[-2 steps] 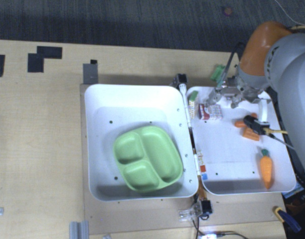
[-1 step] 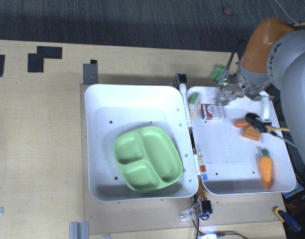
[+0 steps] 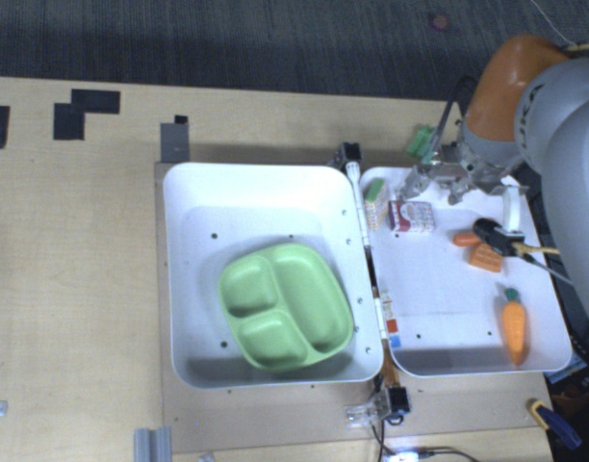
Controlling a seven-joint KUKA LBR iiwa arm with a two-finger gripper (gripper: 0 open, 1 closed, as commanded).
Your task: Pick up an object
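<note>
Two white bins [image 3: 179, 258]; gripper [image 3: 439, 183], its opening unclear to me, may slip off the small box [image 3: 411, 217]

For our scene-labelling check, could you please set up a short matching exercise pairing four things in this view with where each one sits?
Things:
1. green divided plate
2. toy carrot
3. red and white packet
4. gripper

Places:
A. near right corner of the right bin
B. over the far edge of the right bin
C. middle of the left bin
D. far left part of the right bin

Pairs: 1-C, 2-A, 3-D, 4-B
</note>
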